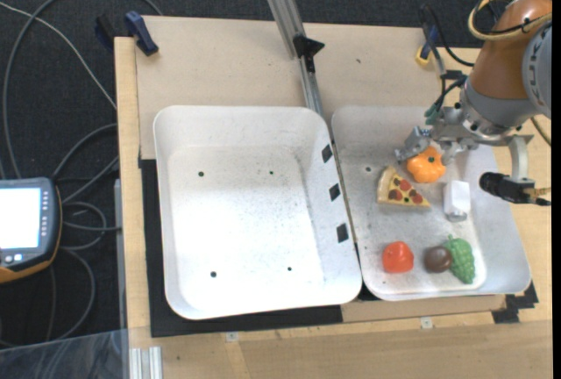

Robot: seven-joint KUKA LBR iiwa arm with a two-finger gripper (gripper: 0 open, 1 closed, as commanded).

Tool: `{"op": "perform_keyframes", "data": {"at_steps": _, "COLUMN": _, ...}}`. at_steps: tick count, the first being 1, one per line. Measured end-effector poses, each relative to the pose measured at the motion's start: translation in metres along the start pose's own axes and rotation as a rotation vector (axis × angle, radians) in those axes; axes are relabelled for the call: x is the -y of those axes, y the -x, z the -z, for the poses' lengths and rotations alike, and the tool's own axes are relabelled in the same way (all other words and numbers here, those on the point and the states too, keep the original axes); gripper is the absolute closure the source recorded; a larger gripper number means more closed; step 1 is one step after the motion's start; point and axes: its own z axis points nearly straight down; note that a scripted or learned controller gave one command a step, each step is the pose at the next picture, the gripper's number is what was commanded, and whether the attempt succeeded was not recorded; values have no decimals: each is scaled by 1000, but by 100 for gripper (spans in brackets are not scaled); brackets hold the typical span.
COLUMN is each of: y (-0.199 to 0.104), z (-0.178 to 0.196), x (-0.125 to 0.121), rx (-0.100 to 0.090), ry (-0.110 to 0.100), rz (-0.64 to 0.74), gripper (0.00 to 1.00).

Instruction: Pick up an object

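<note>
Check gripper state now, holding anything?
Gripper: right bin, directly above the orange pumpkin toy; open or shut cannot be told, no hold visible.

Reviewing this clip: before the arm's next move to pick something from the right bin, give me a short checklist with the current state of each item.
1. Gripper over the right bin: ok.
2. Nearest target: orange pumpkin-like toy sits directly at the gripper: ok.
3. Toy actually gripped: cannot tell.
4. Neighbour clearance: pizza slice lies close beside the orange toy, touching or nearly: not ok.
5. Other candidates, red tomato, brown ball, green piece, white block, lie apart from the gripper: ok.
</note>
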Motion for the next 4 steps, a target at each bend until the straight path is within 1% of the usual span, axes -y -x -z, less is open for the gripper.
{"op": "perform_keyframes", "data": {"at_steps": 1, "y": 0, "z": 16, "x": -2, "rx": 2, "ry": 10, "rz": 0, "gripper": 100}}
{"op": "perform_keyframes", "data": {"at_steps": 2, "y": 2, "z": 62, "x": 2, "rx": 4, "ry": 14, "rz": -1, "gripper": 100}}
{"op": "perform_keyframes", "data": {"at_steps": 3, "y": 2, "z": 82, "x": 1, "rx": 3, "ry": 12, "rz": 0, "gripper": 100}}
{"op": "perform_keyframes", "data": {"at_steps": 4, "y": -50, "z": 76, "x": -11, "rx": 0, "ry": 7, "rz": 5, "gripper": 100}}
